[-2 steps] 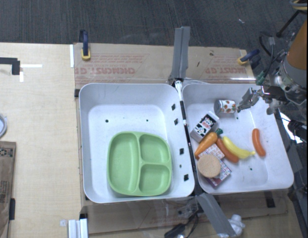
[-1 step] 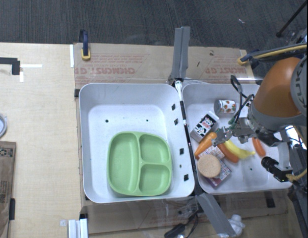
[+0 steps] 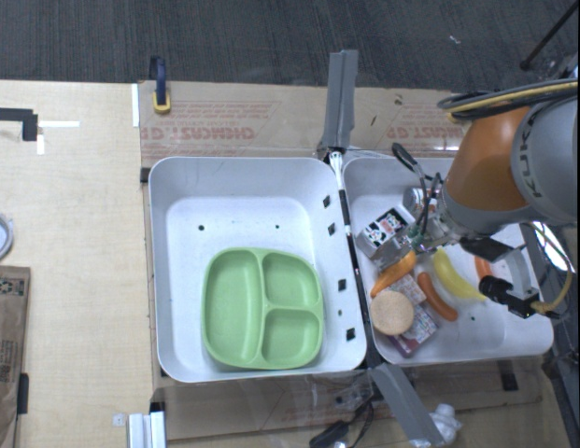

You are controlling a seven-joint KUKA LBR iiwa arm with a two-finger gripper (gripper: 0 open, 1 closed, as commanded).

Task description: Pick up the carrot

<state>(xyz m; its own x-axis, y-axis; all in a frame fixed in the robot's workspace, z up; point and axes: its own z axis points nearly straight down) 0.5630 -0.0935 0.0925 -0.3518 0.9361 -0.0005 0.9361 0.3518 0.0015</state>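
Note:
The carrot is an orange stick lying slantwise near the left wall of the right bin. My gripper hangs low over the bin, right at the carrot's upper right end; the wrist hides how they meet. The grey arm with its orange band comes in from the right and covers the bin's back right part.
Beside the carrot lie a yellow banana, a reddish sausage, a round tan bun, a flat packet and a black-and-white box. The left bin holds a green divided plate.

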